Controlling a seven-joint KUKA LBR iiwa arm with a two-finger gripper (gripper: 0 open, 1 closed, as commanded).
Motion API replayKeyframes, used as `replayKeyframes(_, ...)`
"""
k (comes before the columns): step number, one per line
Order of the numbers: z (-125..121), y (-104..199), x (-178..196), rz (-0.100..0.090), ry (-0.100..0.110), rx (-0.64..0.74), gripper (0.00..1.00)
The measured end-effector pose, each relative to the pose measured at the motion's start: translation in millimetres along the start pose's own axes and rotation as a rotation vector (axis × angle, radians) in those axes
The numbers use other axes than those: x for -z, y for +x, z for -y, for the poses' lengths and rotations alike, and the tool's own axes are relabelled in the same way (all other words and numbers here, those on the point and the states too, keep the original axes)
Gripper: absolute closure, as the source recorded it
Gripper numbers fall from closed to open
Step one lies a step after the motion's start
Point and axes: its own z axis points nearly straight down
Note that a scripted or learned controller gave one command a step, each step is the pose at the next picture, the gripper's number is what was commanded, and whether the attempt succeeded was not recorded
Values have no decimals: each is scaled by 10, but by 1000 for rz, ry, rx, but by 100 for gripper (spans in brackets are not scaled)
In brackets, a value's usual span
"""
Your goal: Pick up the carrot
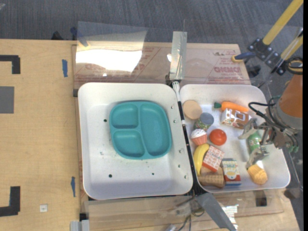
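The carrot (pixel 234 106) is orange with a small green end and lies near the far edge of the right bin (pixel 281 179), just behind an orange-and-white carton (pixel 234 118). My gripper (pixel 257 142) hangs low over the right side of that bin, to the right of the carrot and nearer the camera. It is directly over a small green item (pixel 253 141). The carrot lies apart from the gripper, untouched. The grey wrist with its orange band (pixel 294 99) reaches in from the right edge.
The right bin is crowded: a tan round piece (pixel 191 109), grey can (pixel 206 119), cupcake (pixel 198 136), tomato (pixel 218 136), banana (pixel 198 157), snack boxes (pixel 213 159) and a yellow-orange piece (pixel 257 173). The left bin (pixel 91 167) holds a teal divided plate (pixel 141 129).
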Motion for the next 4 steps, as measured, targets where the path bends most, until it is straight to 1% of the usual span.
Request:
replayKeyframes(1, 62, 514, -136, 17, 7, -70, 0)
replayKeyframes(2, 70, 528, -133, 18, 11, 218, 0)
replayKeyframes(3, 65, 436, -131, 19, 16, 743, 0)
replayKeyframes(4, 14, 485, -131, 15, 14, 754, 0)
